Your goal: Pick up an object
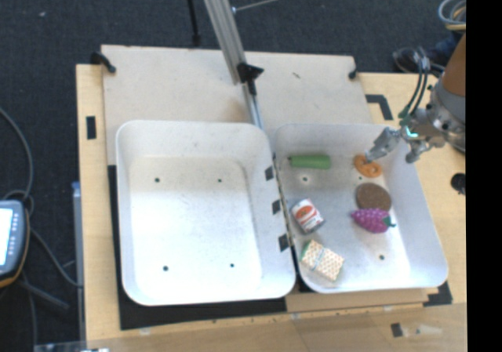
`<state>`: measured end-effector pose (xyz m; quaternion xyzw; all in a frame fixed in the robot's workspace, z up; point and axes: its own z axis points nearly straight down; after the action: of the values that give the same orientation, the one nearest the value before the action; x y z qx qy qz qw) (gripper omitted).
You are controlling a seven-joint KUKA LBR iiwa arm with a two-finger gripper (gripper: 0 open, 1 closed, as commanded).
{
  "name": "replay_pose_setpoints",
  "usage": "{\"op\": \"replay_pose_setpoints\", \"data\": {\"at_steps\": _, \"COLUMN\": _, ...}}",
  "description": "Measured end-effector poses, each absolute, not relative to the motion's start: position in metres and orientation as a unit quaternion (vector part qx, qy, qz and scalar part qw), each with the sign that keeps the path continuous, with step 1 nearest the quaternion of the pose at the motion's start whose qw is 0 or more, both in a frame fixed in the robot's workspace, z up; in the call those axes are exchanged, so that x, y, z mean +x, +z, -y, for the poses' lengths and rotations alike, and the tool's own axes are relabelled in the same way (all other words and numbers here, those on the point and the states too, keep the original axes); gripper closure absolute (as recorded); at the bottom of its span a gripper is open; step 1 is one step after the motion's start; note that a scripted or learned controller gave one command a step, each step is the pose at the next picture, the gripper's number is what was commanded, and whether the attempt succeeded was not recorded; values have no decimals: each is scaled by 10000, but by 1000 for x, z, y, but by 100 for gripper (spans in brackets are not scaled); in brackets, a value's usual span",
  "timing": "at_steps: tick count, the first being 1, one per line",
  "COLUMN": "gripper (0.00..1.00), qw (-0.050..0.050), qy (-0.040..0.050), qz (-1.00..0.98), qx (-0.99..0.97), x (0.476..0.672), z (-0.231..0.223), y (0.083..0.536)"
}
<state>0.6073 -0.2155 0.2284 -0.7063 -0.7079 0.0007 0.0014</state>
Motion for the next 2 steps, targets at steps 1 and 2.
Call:
{"op": "replay_pose_setpoints", "data": {"at_steps": 1, "gripper": 0, "qw": -12, "qy": 4, "qz": 7087, "qx": -7055, "x": 608, "z": 216, "y": 232}}
{"op": "replay_pose_setpoints", "data": {"at_steps": 2, "gripper": 0, "qw": 10, "qy": 22, "qz": 7075, "qx": -7067, "x": 607, "z": 214, "y": 169}}
